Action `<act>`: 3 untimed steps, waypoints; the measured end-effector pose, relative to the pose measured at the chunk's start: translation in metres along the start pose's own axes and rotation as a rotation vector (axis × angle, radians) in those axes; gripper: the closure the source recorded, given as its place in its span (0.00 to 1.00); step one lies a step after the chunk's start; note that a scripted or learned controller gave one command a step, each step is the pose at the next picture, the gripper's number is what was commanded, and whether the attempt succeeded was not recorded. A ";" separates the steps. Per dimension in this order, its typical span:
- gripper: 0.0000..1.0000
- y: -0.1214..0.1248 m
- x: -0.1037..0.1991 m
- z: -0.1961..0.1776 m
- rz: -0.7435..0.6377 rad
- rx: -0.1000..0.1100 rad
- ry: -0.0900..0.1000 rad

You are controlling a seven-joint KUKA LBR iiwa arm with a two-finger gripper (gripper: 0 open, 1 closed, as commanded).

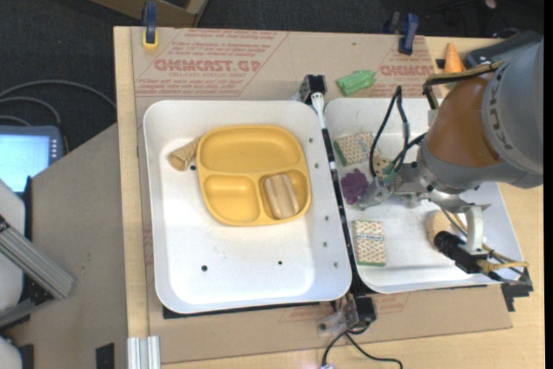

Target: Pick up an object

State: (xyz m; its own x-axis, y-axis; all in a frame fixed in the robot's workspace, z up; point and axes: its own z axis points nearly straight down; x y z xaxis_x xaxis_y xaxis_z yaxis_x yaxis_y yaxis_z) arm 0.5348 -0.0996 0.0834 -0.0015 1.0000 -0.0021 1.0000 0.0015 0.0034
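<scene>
Grey and orange, the arm (484, 121) is closest to the camera and covers much of the right bin (415, 279). Its gripper (386, 188) points down near a purple object (353, 184), but I cannot tell if it is apart or together, because cables hide it.

That purple object looks small, soft and light, so I judge it should be pinched across its middle. Beside it in this bin lie a patterned packet (369, 241), flat and probably slippery at the edges, another patterned piece (354, 146), and a pale rounded thing (441, 225) partly under the arm.

On the worktop (216, 60), the left bin (233, 281) holds a yellow divided tray (251, 173). One compartment carries a tan roll (278, 194). A tan piece (183, 155) touches the tray's left edge.
</scene>
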 end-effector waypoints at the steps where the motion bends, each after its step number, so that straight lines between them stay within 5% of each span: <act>1: 0.00 0.070 -0.013 -0.001 -0.001 -0.003 -0.001; 2: 0.00 0.132 0.003 -0.001 0.002 0.015 0.001; 3: 1.00 0.129 0.001 -0.010 0.004 0.016 -0.001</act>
State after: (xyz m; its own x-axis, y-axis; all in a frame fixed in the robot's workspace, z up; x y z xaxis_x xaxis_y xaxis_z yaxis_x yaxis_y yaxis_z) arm 0.6638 -0.0986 0.0942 0.0023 1.0000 -0.0034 0.9999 -0.0024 -0.0128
